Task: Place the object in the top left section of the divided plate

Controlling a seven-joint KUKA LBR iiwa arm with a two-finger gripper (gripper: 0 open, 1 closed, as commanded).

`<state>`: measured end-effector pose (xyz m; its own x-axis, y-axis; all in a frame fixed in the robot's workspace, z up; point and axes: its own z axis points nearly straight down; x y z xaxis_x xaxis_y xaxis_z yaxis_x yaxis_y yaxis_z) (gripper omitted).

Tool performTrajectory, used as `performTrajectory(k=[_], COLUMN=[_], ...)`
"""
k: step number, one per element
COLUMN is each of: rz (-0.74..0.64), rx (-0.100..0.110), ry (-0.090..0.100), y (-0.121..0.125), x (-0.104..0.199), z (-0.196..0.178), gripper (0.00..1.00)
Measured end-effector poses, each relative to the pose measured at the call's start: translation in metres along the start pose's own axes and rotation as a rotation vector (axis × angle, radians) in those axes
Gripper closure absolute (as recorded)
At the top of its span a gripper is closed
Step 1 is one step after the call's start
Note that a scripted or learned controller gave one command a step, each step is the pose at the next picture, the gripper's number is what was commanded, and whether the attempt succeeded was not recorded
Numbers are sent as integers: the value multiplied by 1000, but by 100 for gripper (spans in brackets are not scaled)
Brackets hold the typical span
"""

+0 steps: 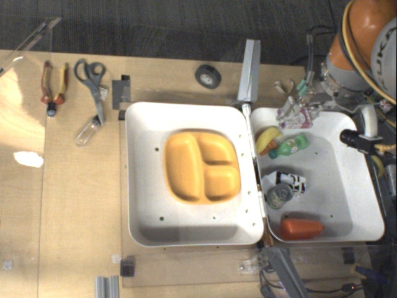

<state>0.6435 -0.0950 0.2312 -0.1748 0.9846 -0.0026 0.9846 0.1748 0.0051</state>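
Grey arm with orange band enters from the right; its claw (298, 107) hangs over the top-left corner of the shallow white right-hand bin (353, 185). Clear, glinting parts there blur together, so whether the claw is open or closed cannot be told, and nothing can be made out held in it.

Yellow moulded divided plate (202, 165) sits mid-floor in the shallow white left-hand bin (142, 166), all sections bare.

Candidates, all in the right bin: a yellow banana-shaped toy (267, 138) against the left wall, touching a green bottle-shaped toy (290, 145); lower, a black-and-white patterned piece (293, 182) beside a round grey tin (278, 194); an orange-red carrot-like block (301, 228) near the bottom edge.

Task judged not yet begun.

Risks:
- Banana and green toy touch; a descent there may nudge both or catch the wrong one.
- Banana hugs the wall; one side of the claw may strike the rim.
- Plate sections are small; a release off-centre could land on a ridge and roll into the neighbouring section.

Scissors (93, 82) and pliers (53, 85) lie on the wooden desk (68, 216), well apart.
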Motion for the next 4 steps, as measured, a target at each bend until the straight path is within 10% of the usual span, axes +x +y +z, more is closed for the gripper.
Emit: performTrajectory(k=[1, 2, 3, 4], rz=[0, -7, -247, -223], rx=[0, -6, -3, -2], ry=[0, -3, 0, 0], y=[0, 2, 33, 6], x=[0, 1, 31, -14], z=[0, -12, -74, -57], gripper=[0, 100, 100, 100])
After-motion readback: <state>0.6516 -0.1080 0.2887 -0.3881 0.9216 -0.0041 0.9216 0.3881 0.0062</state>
